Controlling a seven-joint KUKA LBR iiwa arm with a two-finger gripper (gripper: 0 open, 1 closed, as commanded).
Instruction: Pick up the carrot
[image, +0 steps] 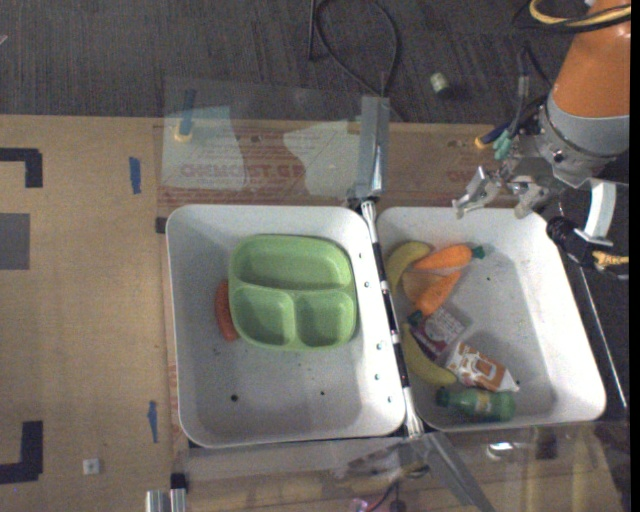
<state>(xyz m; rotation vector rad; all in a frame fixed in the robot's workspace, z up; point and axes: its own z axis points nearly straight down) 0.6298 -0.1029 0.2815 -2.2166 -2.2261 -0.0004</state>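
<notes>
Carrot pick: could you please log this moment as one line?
claw: open, above right bin far rim | carrot: in right bin, beside banana, not gripped | stage: pre-grasp

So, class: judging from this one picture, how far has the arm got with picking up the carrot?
Nothing looks done yet. The orange carrot with a green stem end lies in the right-hand shallow white bin, beside a yellow banana. The two-finger gripper hangs above that bin's far rim, apart from the carrot. Left: reach down, grasp, lift.
</notes>
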